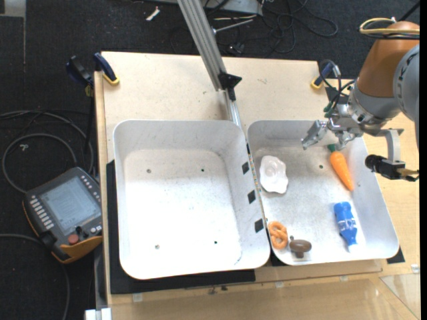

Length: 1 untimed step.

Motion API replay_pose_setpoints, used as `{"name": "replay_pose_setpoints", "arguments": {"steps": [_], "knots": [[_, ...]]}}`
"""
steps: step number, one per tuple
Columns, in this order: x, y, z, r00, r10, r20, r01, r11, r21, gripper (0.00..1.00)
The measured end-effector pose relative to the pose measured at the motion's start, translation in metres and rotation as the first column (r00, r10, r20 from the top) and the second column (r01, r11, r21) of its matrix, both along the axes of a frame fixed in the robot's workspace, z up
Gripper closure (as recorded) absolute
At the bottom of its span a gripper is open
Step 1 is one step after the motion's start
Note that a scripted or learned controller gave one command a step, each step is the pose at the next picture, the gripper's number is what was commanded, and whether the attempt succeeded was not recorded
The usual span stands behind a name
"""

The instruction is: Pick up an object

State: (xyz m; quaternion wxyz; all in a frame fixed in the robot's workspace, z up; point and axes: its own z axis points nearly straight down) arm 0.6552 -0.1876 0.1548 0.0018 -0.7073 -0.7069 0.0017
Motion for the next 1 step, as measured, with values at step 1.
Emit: {"name": "replay_pose_setpoints", "arguments": {"steps": [1], "knots": [[-0.0006,0.0008,-0.0536,1.000,0.001,0.001,-0.001,1.000,0.000,0.00]]}}
